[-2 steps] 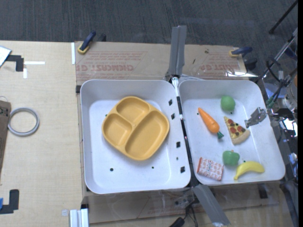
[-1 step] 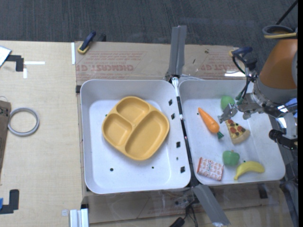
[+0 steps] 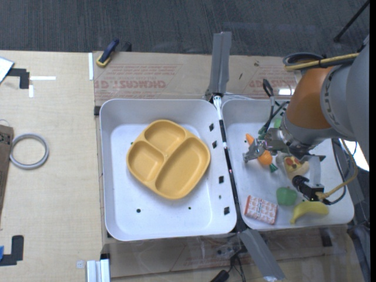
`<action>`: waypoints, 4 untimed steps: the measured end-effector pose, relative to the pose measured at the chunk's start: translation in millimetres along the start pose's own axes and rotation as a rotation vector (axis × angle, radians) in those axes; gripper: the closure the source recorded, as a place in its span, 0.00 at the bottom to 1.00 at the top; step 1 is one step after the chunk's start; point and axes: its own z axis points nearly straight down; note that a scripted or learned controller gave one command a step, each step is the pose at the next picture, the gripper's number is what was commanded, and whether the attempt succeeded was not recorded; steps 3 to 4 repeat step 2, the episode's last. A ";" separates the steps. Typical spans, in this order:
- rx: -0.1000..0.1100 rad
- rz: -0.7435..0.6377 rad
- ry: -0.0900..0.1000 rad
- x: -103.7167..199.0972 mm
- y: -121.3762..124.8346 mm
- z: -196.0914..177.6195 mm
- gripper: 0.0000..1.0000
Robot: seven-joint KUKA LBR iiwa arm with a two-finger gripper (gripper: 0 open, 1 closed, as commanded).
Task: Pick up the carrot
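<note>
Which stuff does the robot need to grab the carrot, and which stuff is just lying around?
For the job:
carrot
gripper
right bin

Just lying about:
yellow plate
left bin
banana
green toy
small box
tape roll

- I see plate (image 3: 169, 158) in left bin (image 3: 111, 175).
- Right bin (image 3: 238, 128): carrot (image 3: 265, 157) under gripper (image 3: 256, 153); box (image 3: 260, 209), banana (image 3: 309, 211) nearer me.

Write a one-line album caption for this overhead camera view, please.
Arm's gripper reaches down at the carrot in the right bin; yellow plate sits in the left bin.
</note>
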 end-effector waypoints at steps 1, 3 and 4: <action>0.000 0.002 0.000 -0.8 -0.1 -8.8 1.00; -0.002 -0.225 -0.002 28.1 5.3 -99.8 1.00; -0.002 -0.225 -0.002 28.1 5.3 -99.8 1.00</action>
